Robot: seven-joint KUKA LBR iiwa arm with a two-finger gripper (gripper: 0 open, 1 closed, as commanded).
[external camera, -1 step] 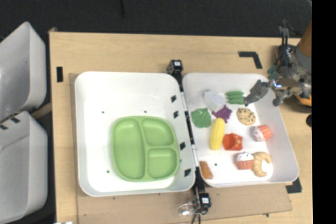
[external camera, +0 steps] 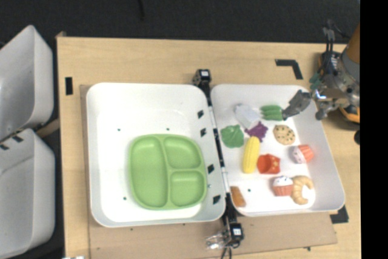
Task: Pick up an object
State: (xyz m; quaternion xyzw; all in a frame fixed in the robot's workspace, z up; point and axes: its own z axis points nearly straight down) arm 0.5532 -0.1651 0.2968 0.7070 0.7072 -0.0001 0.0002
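Two white bins [external camera: 97, 130]. One green divided plate [external camera: 167, 171], three compartments. Toy food in right bin, eleven pieces or so: one corn cob [external camera: 251, 154], one cookie [external camera: 283, 134], one croissant [external camera: 302, 188], one cupcake [external camera: 282, 185], two green pieces [external camera: 231, 136]; rest too small to name.

A grey metal wrist assembly [external camera: 332, 85] is seen at the right edge, topped by an orange band [external camera: 353, 45]. Thin dark cables and small fittings are carried on it, and a dark grey finger [external camera: 297, 104] is attached.
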